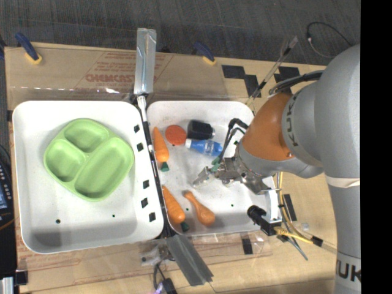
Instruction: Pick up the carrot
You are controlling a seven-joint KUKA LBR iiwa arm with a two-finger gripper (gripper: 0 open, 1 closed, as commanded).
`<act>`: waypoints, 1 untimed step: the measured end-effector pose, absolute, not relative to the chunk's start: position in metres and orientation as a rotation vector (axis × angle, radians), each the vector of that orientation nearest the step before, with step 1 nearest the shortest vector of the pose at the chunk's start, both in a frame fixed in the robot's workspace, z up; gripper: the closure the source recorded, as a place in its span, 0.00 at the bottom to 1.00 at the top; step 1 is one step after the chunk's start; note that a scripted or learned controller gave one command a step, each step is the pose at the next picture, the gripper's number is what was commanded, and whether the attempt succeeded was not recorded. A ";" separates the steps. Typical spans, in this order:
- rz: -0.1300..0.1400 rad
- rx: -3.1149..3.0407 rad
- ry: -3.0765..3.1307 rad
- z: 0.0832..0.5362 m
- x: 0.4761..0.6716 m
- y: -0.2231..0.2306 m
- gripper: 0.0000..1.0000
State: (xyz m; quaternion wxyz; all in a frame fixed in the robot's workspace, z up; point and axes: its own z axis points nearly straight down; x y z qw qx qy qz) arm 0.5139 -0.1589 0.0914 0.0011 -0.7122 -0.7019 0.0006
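Gripper (203,177): low over the bare floor of the right bin (236,216), tipped toward the camera view's left, nothing visibly caught in it. Open or closed: cannot tell, the metal at its tip too small and jumbled to read.

Closest by, just up and slightly right of the tip: a blue and white bottle (205,146) lying on its side. Beyond that, farther up: a black block (199,128), and beside it to the left a round red-orange piece (176,134).

Left and up from the tip, apart from it: the carrot (160,146), lying lengthwise against the divider between the bins, untouched.

Down and left of the tip: a second carrot (173,207), slanted against the same divider near the bin's front corner. Just right of that, almost straight below the tip: a pale orange piece (201,209), club-shaped, kind unclear.

Farther left, past the divider: the left bin (37,219), bearing a green divided plate (89,158).

Behind the gripper, to the right: the orange band (269,133) and the grey arm (331,121).

Progress, as a judgement: early. No carrot gripped, none lifted, none off the bin floor. Left to do: line up over one carrot, descend, close on it, raise it clear. Likely awkward, with both carrots hugging the divider wall.
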 end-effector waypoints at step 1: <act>-0.002 -2.042 -2.386 0.117 0.477 -0.092 0.00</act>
